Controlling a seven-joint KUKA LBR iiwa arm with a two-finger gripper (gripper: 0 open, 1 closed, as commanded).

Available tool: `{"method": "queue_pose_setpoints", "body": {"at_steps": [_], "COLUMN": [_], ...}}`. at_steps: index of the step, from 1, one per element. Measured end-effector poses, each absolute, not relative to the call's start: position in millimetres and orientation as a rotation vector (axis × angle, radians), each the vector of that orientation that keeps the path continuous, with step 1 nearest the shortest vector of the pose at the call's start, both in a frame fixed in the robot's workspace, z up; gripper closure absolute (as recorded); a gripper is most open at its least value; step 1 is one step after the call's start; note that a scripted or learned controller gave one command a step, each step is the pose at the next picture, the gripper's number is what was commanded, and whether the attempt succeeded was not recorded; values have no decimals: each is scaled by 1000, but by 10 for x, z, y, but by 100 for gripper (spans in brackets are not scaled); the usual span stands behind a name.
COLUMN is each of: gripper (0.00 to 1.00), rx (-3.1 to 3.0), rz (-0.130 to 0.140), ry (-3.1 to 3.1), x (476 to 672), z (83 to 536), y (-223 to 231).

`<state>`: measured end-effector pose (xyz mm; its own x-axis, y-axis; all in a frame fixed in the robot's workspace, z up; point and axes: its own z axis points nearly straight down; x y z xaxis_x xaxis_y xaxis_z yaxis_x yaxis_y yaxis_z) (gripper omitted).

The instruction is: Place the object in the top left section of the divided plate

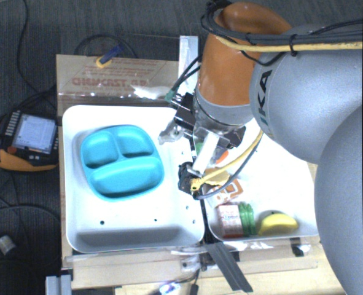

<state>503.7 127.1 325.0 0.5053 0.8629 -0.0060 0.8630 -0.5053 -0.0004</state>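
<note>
The blue divided plate (121,160) lies in the left white bin (83,226), with two small sections at its far side and one long section nearer me. My gripper (197,147) hangs below the orange-banded wrist, over the wall between the two bins and just right of the plate. The wrist and its bracket hide the fingertips. In the near part of the right bin (304,171) lie a small red and white box (229,219) with a green item (247,219) beside it, and a yellow banana-shaped toy (277,224).
A flat orange and white piece (231,192) lies in the right bin under the yellow cable. Behind the left bin sits a cardboard sheet (117,77) with a blue and yellow item (108,56). A handheld screen device (29,139) lies on the floor at left.
</note>
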Motion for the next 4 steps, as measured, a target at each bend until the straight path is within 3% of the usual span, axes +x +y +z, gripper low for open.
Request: {"method": "queue_pose_setpoints", "body": {"at_steps": [1, 2, 3, 4], "gripper": [0, 0, 0, 0], "rx": [2846, 2947, 2946, 3071], "rz": [-14, -7, -7, -11], "ry": [1330, 1082, 1080, 663], "x": [4894, 6342, 6342, 6595], "z": [2018, 3077, 3076, 1772], "y": [2102, 2108, 2106, 1932]}}
